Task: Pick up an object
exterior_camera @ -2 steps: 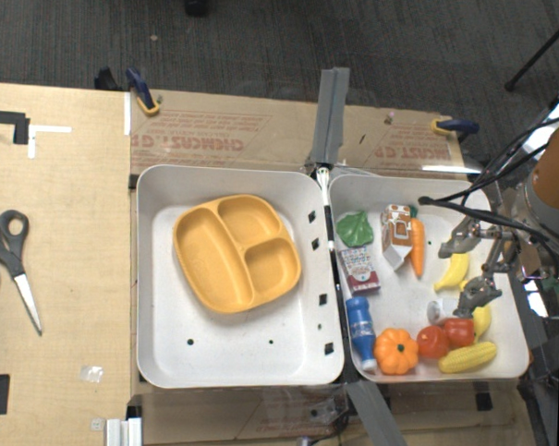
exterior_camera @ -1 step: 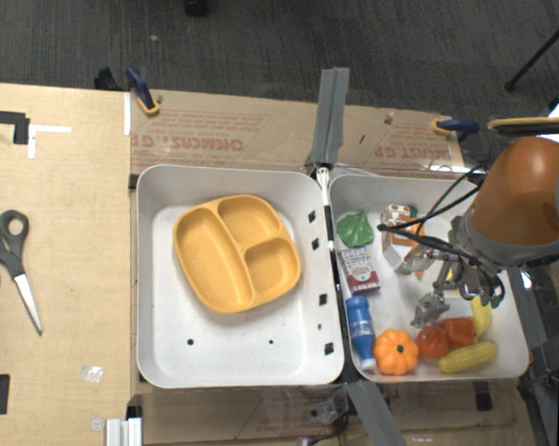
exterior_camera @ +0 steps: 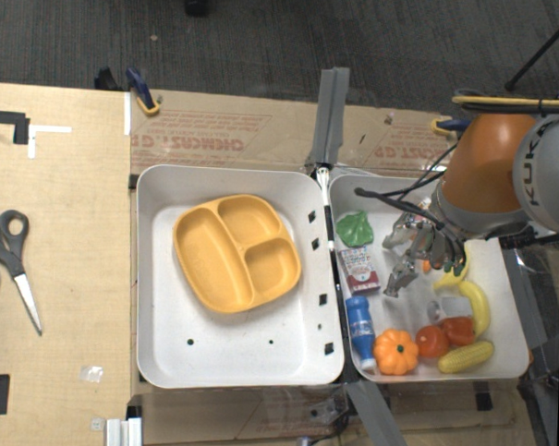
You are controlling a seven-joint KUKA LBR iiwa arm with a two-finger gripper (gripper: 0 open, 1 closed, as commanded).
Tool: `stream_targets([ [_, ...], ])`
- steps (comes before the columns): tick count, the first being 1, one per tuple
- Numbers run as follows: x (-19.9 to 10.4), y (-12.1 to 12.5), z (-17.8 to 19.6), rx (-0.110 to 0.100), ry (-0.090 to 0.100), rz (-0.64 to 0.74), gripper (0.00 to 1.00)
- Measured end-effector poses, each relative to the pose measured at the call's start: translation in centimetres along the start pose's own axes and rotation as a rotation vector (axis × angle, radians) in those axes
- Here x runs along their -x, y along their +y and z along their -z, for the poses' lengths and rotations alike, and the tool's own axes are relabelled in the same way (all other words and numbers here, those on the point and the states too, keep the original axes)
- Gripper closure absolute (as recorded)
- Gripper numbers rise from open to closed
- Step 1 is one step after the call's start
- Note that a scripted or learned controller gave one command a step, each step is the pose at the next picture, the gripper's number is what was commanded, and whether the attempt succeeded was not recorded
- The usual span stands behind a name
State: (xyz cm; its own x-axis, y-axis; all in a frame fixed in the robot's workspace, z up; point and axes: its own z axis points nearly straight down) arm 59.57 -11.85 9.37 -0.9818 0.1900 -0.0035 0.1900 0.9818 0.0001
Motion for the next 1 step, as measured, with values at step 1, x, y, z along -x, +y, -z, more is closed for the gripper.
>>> stream_targets([
  [1, 0.14, 0.10, 1.02, -0.001, -0.005, 0.003, 1.00],
])
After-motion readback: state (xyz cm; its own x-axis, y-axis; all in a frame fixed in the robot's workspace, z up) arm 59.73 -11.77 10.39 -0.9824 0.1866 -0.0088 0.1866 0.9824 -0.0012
